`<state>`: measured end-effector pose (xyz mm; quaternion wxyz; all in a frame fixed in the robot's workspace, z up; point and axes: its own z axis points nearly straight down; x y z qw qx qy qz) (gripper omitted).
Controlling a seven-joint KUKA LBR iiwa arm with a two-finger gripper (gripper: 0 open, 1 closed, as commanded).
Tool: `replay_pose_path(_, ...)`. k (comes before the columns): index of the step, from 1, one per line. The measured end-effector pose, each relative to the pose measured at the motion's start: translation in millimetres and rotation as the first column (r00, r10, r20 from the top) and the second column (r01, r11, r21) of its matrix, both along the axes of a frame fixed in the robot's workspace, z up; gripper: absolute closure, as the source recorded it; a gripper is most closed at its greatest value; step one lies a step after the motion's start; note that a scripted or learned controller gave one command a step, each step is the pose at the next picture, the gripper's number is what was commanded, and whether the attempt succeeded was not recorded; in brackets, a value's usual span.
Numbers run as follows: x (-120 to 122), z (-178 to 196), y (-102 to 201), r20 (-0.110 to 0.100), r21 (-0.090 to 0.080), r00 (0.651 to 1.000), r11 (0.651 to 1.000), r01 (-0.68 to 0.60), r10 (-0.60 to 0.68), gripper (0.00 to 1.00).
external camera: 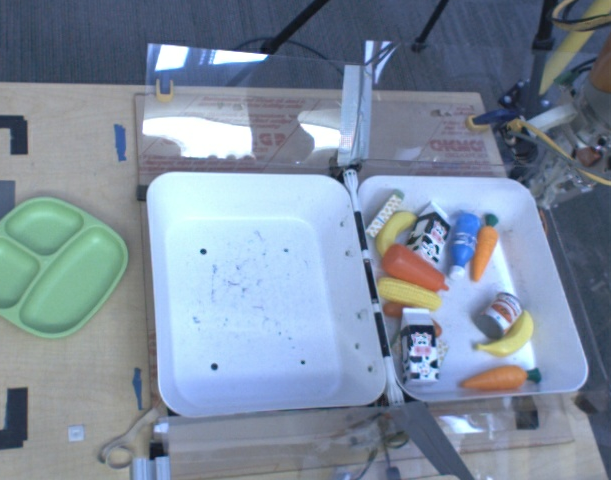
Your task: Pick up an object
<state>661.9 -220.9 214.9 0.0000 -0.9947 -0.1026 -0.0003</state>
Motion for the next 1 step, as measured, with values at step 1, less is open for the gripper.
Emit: replay_pose_path(1,-39.0,4.6,52.6,-0.003,0.003,0.98,0.98,-0.2,0.2,1.0)
